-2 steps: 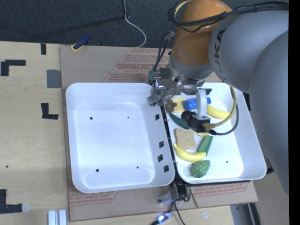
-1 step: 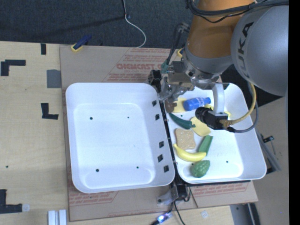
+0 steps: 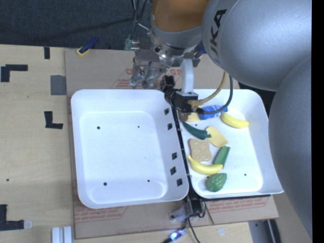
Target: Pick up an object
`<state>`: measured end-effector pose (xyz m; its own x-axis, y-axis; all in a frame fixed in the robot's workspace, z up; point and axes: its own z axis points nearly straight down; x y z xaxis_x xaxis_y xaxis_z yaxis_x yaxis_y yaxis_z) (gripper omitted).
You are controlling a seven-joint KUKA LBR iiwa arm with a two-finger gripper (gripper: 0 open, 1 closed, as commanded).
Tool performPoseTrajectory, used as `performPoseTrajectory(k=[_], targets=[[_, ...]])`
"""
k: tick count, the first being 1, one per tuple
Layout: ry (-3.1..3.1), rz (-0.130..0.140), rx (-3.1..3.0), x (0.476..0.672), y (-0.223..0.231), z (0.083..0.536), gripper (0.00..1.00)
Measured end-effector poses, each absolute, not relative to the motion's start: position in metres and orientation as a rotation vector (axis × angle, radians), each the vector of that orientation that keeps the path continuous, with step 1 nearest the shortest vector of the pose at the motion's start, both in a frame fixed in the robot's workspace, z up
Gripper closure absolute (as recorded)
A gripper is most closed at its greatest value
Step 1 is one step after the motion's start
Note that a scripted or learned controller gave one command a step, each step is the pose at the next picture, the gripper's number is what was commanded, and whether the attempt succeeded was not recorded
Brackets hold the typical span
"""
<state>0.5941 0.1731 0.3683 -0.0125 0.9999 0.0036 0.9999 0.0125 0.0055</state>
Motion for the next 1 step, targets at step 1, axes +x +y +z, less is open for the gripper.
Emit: performPoseTrajectory(k=[1], targets=[[2.219, 0.012, 2.213, 0.6709, 0.1799, 0.4441, 1.00]])
